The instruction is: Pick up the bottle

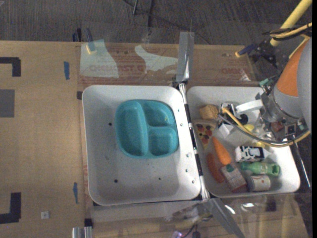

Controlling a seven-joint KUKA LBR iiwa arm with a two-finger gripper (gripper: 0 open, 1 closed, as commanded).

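The green bottle [260, 169] is lying on its side in the lower right part of the right bin [292, 182]. It is resting just below a black-and-white carton [249, 153] and just above a small can [258, 183], with a reddish box [233, 177] crowding its left end.

The pincer [270, 130] is hanging over the upper right of that bin, above the carton and near but clear of the bottle. Whether it is wide or narrow I cannot tell, since the wrist is hiding it.

Trouble is likely coming from the crowding. Coming down on the bottle, the pincer could be landing on the carton or the can instead, or closing on two things at once. A round bottle lying flat is also apt to be rolling or slipping out sideways if it is pinched off-centre.

Further left in the same bin, an orange carrot [222, 151] is lying at a slant beside a red piece [214, 167], with a pizza slice [203, 131] and a brown lump [209, 112] above them. Something yellow [249, 128] is showing near the wrist.

The left bin [99, 182] is holding a teal divided plate [147, 128], with nothing lying in its compartments. Both bins are sitting side by side on the table [39, 133].
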